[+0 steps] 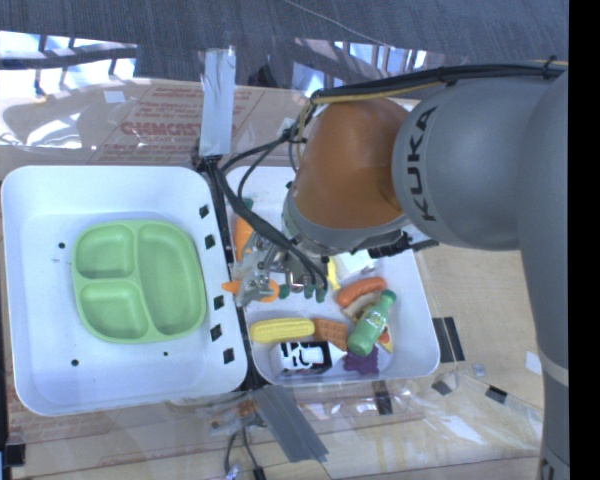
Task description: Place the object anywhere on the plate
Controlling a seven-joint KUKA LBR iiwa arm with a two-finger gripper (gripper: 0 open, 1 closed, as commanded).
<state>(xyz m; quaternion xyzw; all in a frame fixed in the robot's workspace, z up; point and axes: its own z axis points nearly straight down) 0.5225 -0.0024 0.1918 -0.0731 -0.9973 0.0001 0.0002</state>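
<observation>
The green plate (138,280) sits in the left bin (20,268). The arm (400,168) hides much of the right bin (420,353), with its gripper (263,273) low among the toy food; can't tell what it's doing, too cluttered.

The bench (100,433) carries two shallow white bins side by side: the left bin (25,268) fills the frame's left half, the right bin (415,353) sits at lower centre, their edges touching.

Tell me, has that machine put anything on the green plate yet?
Not yet: the green plate in the left bin carries nothing. The claw is down in the right bin among the toy food, near the corn. Picking and placing remain.
</observation>
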